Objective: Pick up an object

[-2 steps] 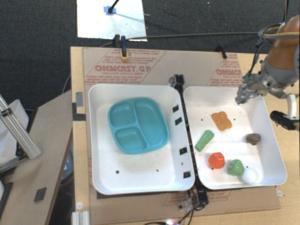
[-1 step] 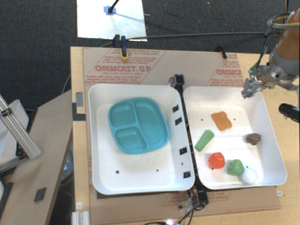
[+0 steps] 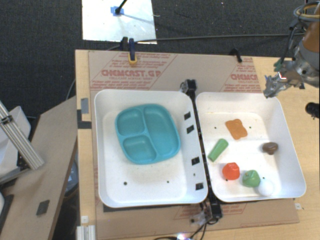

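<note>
The right bin (image 3: 280, 115) holds several small items: an orange flat piece (image 3: 236, 129), a green cylinder (image 3: 218, 150), a brown lump (image 3: 270, 147), a red round object (image 3: 230, 171), a green round object (image 3: 250, 177) and a white ball (image 3: 266, 187). My gripper (image 3: 274, 86) hangs above the bin's far right corner, well away from all of them, with nothing seen between its fingers.
The left bin (image 3: 107, 134) holds a teal divided plate (image 3: 147, 133). A black hinge strip (image 3: 195, 139) runs between the bins. A white sheet (image 3: 118, 13) lies beyond the bench, with a clamp (image 3: 131, 51) at the bench's far edge.
</note>
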You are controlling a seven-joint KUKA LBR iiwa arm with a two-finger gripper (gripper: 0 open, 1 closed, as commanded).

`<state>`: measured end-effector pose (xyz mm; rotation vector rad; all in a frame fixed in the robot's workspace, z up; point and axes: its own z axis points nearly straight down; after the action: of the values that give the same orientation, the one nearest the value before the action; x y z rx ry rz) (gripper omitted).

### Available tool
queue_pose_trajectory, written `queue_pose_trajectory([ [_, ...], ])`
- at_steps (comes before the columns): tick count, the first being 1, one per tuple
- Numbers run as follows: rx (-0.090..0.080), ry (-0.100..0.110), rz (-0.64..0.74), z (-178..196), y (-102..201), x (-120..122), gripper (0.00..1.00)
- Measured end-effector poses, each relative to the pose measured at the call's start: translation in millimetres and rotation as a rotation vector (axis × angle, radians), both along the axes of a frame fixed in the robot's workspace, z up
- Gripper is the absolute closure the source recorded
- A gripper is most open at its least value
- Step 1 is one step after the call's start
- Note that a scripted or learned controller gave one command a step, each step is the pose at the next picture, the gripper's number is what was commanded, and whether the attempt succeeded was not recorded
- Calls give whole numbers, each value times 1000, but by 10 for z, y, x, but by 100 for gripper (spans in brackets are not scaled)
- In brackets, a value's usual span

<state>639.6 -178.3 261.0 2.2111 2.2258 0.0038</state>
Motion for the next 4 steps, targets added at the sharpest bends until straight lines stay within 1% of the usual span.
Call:
queue_pose_trajectory([
  [1,1,4,-1,-58,478,-180,100],
  [2,2,4,0,-207,995,-258,100],
  [4,2,4,1,-85,2033,-394,100],
])
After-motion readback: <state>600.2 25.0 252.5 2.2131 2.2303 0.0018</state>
